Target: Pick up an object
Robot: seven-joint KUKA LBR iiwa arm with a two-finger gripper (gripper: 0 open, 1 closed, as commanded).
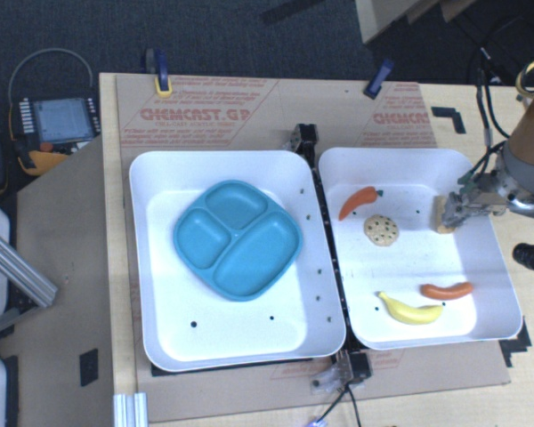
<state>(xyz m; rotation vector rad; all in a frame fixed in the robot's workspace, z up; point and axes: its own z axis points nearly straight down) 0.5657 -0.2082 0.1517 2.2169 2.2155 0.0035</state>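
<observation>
cookie (pixel 381 230) mid right bin (pixel 489 327), open floor around; gripper (pixel 451 213) near far-right wall, finger state unclear.

blue plate (pixel 238 238) left bin (pixel 151 238); tool (pixel 452 213) over right bin (pixel 498 283).

Both bins (pixel 151 238) look like smooth white plastic, slight sheen. Blue divided plate (pixel 238 238) in the 9 o'clock bin: matt plastic, smooth. Bench top (pixel 116 132) is raw cardboard or fibreboard, dull, red print on it. In the 3 o'clock bin: banana (pixel 410 310), sausage (pixel 446 290) and carrot (pixel 358 200) read as smooth plastic toys; cookie (pixel 381 229) looks rougher, speckled. Floor (pixel 71 16) is dark matt carpet.
</observation>
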